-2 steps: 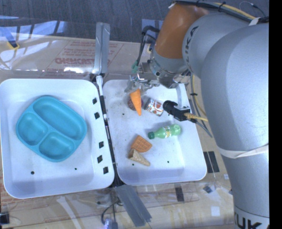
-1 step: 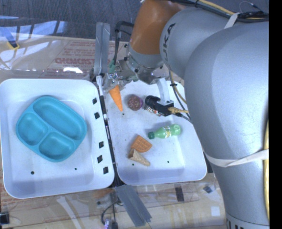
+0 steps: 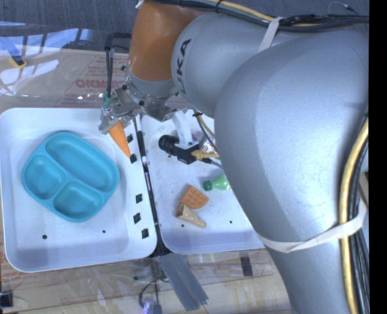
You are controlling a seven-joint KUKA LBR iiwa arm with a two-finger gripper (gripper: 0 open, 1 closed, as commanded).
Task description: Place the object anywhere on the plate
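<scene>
The gripper (image 3: 114, 118) is closed on the wide end of an orange carrot (image 3: 121, 140), w/ the tip pointing down and a bit to the right. The carrot is at the right side of the left bin (image 3: 17, 241), just beside the blue plate (image 3: 69, 175) but not on it. In the right bin (image 3: 213, 237) lie waffle pieces (image 3: 193, 198) and a small green thing (image 3: 216, 184).
</scene>
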